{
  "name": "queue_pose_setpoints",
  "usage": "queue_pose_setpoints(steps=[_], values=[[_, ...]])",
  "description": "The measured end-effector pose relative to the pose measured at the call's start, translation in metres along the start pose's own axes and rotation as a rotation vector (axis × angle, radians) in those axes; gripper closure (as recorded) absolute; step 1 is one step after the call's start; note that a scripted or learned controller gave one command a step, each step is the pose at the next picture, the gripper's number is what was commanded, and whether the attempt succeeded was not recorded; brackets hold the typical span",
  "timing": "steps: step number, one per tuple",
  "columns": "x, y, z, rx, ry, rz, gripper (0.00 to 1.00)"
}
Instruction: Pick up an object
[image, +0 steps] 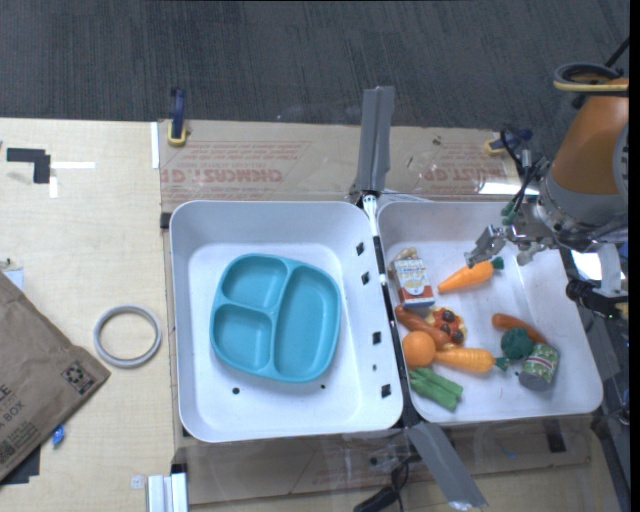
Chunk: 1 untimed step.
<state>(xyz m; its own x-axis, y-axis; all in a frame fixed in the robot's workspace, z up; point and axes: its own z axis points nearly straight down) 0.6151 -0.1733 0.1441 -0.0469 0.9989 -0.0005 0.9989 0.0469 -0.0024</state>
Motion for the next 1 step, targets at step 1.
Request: queue_pose_setpoints(steps=[1], values=[[-0.0103, 0.0018, 0.0427, -0.017, -0.001, -0.165, 0.0]])
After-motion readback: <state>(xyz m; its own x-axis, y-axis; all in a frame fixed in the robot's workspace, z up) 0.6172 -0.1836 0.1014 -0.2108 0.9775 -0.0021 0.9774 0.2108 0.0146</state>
